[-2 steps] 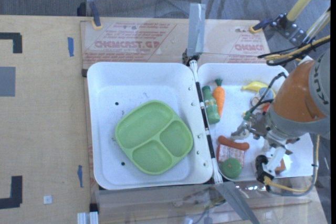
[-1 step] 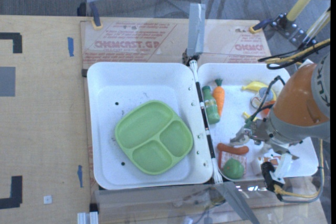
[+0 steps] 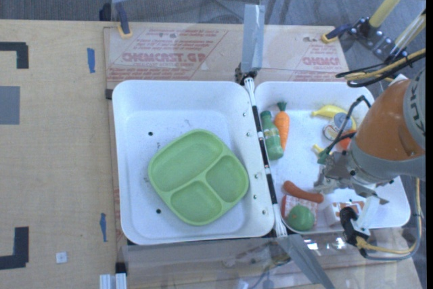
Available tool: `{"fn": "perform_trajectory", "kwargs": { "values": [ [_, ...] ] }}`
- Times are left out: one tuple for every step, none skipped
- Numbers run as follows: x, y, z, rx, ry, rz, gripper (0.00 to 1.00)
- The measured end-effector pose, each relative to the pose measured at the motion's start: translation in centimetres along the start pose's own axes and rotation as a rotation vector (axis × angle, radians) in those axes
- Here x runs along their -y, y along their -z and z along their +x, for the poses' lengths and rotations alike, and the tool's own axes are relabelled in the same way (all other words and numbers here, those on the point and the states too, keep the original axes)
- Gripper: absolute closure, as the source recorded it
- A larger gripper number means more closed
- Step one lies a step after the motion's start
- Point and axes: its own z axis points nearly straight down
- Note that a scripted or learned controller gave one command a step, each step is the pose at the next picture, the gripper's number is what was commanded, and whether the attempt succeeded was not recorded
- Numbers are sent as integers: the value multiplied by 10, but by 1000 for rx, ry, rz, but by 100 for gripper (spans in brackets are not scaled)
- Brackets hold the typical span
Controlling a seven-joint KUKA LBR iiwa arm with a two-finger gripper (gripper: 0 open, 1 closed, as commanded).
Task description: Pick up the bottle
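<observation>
From my seat the claw [image 3: 329, 179] sits low over the middle of the right-hand shallow white bin [image 3: 399, 213], hanging under the grey arm with the orange band [image 3: 385, 128] that comes in from the right. I cannot tell how far it is spread, because the wrist and its cabling cover most of it, and I can see nothing gripped in it.

Just beside the claw, toward the near wall of that bin, lies a small red sausage-shaped toy [image 3: 302, 191], and just below that a round green ball-like toy [image 3: 301, 216] resting on a white and red packet [image 3: 292, 202]. Farther back in the bin, a yellow banana-shaped toy [image 3: 328, 111] lies near the arm's edge.

The small green plastic bottle [image 3: 271, 135] lies on its side along the left wall of the same bin, well apart from the claw, with an orange carrot toy with a green top [image 3: 282, 126] touching its right side.

Across the divider, the left-hand white bin [image 3: 135, 105] holds a light green divided plastic plate with three compartments [image 3: 197, 176], lying flat.
</observation>
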Motion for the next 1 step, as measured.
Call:
{"fn": "perform_trajectory", "kwargs": {
  "values": [
    [-120,94,28,-1,223,-3,100]
  ]
}}
